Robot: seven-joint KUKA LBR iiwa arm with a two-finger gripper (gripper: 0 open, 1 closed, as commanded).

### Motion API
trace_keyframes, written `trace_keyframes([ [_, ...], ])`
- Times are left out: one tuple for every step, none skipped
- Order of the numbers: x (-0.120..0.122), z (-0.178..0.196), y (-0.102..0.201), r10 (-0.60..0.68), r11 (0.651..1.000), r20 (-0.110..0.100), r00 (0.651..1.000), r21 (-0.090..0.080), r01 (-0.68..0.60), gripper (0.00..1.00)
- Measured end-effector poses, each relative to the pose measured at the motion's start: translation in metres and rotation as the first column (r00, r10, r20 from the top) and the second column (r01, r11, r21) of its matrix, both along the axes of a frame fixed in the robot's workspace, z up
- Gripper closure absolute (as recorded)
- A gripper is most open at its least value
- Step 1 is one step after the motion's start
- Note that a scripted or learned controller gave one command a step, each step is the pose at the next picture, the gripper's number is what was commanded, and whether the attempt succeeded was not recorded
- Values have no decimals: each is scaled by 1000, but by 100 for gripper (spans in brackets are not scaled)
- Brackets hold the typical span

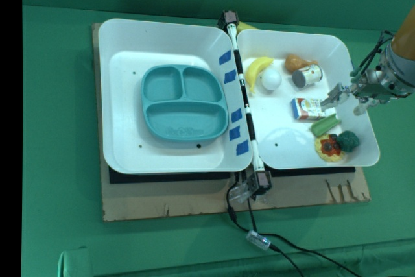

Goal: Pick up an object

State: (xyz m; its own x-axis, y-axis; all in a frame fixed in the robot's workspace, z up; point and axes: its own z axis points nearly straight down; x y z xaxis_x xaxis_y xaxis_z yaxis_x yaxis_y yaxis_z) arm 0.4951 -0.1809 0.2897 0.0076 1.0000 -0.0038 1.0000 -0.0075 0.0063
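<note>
Your hand (348,98), fingers apart and holding nothing, hovers just right of the carton (307,108): you're mid-approach, so next lower and close on it.

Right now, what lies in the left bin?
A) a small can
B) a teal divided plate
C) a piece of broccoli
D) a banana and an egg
B: the teal divided plate sits alone in the left bin; the banana, egg, can and broccoli are all in the right bin.
</note>
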Motion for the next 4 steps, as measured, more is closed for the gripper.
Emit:
trace_keyframes([
  [-23,-102,-9,0,1000,16,1000,-7,0,0],
  [20,-99,60,2,1000,5,1000,-1,-2,0],
  [149,-104,-9,2,1000,5,1000,-5,-2,0],
  [152,-84,-12,0,1000,20,1000,-18,1,100],
])
